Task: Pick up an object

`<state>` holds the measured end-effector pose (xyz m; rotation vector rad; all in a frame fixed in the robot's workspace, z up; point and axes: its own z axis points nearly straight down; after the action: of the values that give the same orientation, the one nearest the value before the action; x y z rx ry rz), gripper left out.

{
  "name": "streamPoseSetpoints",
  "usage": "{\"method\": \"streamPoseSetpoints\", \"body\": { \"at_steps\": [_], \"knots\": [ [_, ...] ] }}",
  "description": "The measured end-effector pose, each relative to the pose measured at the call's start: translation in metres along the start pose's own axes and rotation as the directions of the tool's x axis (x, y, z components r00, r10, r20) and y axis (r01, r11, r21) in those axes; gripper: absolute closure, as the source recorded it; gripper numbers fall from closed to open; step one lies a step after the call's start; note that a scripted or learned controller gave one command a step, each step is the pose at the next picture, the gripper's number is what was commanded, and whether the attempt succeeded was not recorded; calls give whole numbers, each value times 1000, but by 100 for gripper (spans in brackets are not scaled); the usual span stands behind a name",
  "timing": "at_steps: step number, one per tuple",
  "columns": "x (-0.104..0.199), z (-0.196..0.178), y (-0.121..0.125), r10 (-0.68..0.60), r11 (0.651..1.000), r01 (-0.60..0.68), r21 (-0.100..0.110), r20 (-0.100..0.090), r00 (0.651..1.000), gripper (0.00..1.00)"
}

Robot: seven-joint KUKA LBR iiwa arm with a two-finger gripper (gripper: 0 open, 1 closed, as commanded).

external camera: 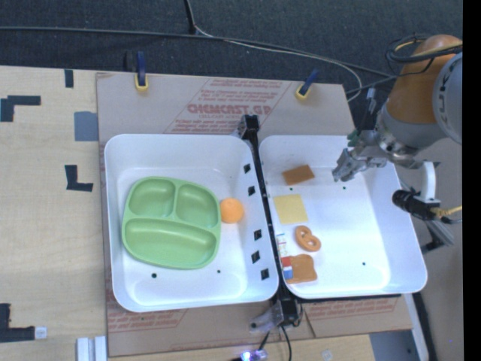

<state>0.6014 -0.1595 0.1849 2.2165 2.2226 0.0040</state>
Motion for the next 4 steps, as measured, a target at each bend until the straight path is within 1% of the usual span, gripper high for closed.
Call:
{"method": "streamPoseSetpoints", "body": {
  "at_steps": [1, 2, 3, 4],
  "knots": [
    [-2, -63, -2, 1, 1000, -1, -1, 1, 1000, 100],
    [-2, -69, -2, 1, 1000, -1, 4, 0, 1000, 100],
    [47, -55, 0, -2, 1000, 2, 6, -1, 1000, 100],
    [105, -42, 4, -4, 1000, 4, 6, -1, 1000, 100]
  ]
}}
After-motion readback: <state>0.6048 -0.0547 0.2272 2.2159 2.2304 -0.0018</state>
